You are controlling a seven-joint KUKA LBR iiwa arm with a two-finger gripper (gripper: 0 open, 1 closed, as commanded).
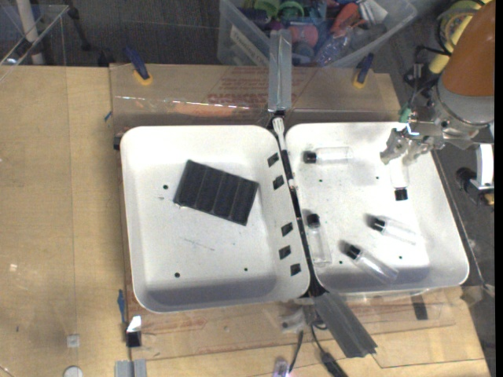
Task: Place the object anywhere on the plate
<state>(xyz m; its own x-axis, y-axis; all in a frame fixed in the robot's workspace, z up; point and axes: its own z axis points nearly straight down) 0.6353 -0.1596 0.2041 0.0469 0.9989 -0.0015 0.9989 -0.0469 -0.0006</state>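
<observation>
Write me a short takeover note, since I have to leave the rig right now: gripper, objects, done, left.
Gripper: above the right bin's far right corner; fingers too small to read.
Objects: four clear vials with black caps lie in the right bin, e.g..
Plate: dark ribbed slab in the left bin, nothing on it.
Done: nothing placed.
Left: pick a vial, set it on the plate.

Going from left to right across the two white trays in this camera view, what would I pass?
Left bin → dark ridged plate → divider with black clips → right bin with clear black-capped vials, such as one near its front → gripper.
</observation>
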